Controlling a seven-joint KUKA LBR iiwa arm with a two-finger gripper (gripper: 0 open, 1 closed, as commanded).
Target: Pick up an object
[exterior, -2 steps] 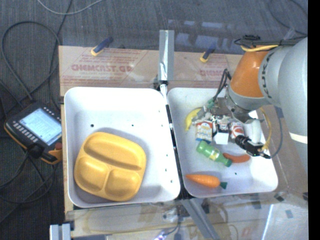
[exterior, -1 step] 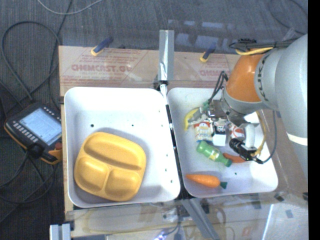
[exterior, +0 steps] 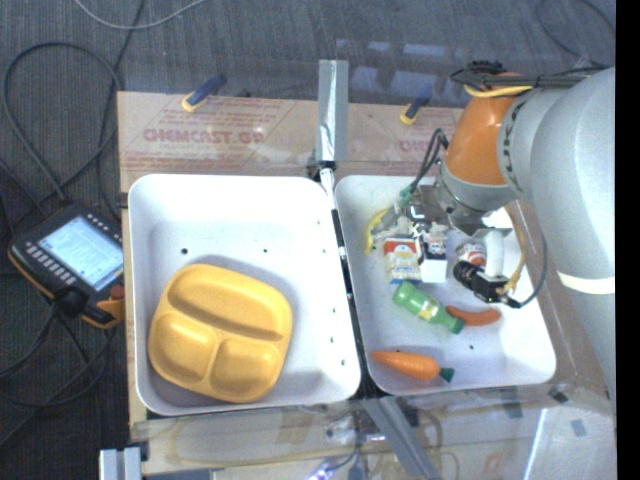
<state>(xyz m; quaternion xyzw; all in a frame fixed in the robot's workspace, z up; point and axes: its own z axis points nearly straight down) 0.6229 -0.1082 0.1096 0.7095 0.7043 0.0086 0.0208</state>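
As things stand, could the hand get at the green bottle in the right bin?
Probably yes. The green bottle lies uncovered on the right bin's floor, just below the hand, with open space above it. A small carton and a red sausage-shaped toy crowd its ends.

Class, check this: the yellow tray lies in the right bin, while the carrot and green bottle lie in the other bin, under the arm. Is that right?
Not quite. The camera view shows the yellow tray in the left bin, not the right. The carrot and green bottle do lie in the other bin, where the arm reaches in.
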